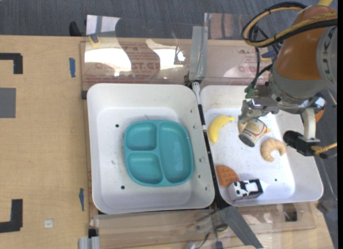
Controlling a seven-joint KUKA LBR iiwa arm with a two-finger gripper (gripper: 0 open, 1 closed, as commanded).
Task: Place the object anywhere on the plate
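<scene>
holding one can (pixel 252 131), the tool (pixel 252 115) hangs beside one banana (pixel 217 125), one croissant (pixel 273 148), one plate (pixel 158 153).

Bright, even light; glare on plexiglass (pixel 115 60).

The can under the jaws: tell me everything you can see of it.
The can is small and cylindrical, with a pale label marked in orange and a dark grey metal end facing the lower left. It lies tilted in the right bin, between the banana and the croissant. The gripper sits directly over it; contact is unclear.
</scene>
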